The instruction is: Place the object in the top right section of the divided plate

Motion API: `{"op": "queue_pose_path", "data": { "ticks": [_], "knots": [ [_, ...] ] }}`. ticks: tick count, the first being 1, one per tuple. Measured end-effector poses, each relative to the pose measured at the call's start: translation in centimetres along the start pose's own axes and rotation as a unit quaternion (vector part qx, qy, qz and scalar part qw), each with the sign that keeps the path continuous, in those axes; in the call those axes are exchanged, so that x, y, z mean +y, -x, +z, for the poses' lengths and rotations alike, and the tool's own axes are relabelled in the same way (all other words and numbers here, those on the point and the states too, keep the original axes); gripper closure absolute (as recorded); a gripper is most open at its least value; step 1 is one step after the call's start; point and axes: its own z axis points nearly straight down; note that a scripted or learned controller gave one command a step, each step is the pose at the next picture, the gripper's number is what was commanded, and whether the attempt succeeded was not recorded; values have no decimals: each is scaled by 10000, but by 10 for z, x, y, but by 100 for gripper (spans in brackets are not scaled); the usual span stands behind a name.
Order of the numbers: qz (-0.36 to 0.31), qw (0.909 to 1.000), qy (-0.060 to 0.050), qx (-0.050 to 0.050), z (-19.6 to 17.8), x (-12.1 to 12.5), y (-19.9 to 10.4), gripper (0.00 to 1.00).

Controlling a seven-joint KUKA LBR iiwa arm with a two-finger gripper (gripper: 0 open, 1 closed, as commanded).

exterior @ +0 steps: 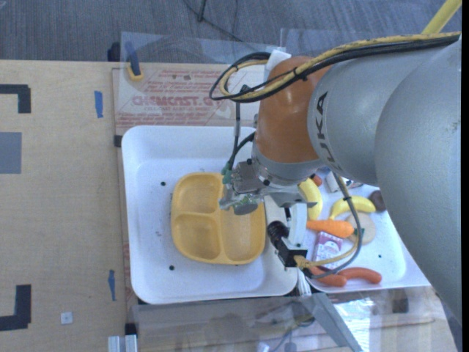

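The yellow divided plate lies in the left white bin, with two smaller sections on its left and one long section on its right. My gripper hangs low over the plate's upper right edge, under the orange wrist band. The wrist body hides the gripper's tip, so I cannot make out any object in it. The plate sections that show hold nothing.
The right bin holds two yellow bananas, an orange carrot, a red-orange pepper-like piece and a pink packet. The big grey arm covers much of that bin. A wooden bench lies to the left.
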Motion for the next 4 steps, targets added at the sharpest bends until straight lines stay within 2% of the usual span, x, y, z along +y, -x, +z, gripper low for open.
{"op": "queue_pose_path", "data": {
  "ticks": [1,2,3,4],
  "knots": [
    [758,9971,23,0,61,76,1,100],
    [2078,9782,-16,1,46,-26,-29,100],
    [1996,9797,184,93,61,38,-38,100],
    [1467,9892,14,-1,11,101,-9,100]
  ]
}}
